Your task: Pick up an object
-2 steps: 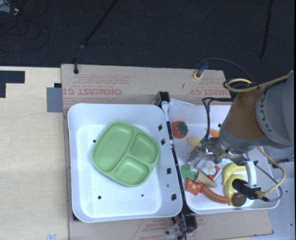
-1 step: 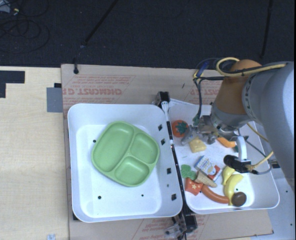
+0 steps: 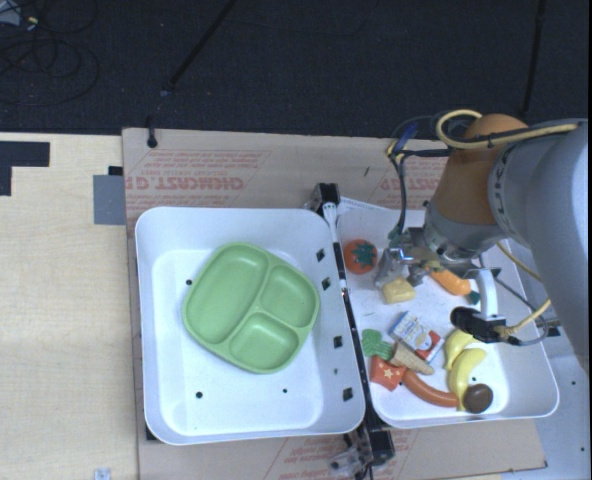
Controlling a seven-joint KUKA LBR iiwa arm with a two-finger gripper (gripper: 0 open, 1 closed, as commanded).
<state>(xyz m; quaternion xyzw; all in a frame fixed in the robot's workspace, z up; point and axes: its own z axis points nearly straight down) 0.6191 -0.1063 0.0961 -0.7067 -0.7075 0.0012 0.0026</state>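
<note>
The gripper (image 3: 408,260) sits low over the right bin (image 3: 536,393), toward that bin's 11 o'clock corner. You cannot tell from this angle how its claw stands or whether it has anything in it. Directly at its 6 o'clock lies a pale yellow block (image 3: 398,291), very near the tip. At its 9 o'clock you see a tomato (image 3: 360,256), and at 3 o'clock an orange carrot (image 3: 452,282). Further toward 6 o'clock lies a cluster: a small printed box (image 3: 413,329), a green leafy piece (image 3: 376,344), a red piece (image 3: 386,372), a sausage (image 3: 428,392), a banana (image 3: 464,356) and a brown round item (image 3: 477,397). The left bin (image 3: 166,388) holds a green divided plate (image 3: 252,307), lying flat near its centre. The grey arm (image 3: 536,198) enters from 3 o'clock.
</note>
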